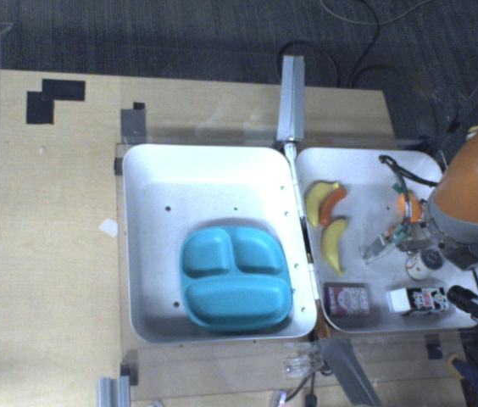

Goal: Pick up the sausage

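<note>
I see the gripper (381,246) spread and empty mid right bin (366,164), while the sausage (332,202) lies near that bin's left edge, wedged against two bananas (327,223), so I judge a clean pinch tricky from there.

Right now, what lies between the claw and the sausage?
In the camera view, only bare white floor of the right bin lies between the claw and the sausage. The bananas sit beside the sausage.
</note>
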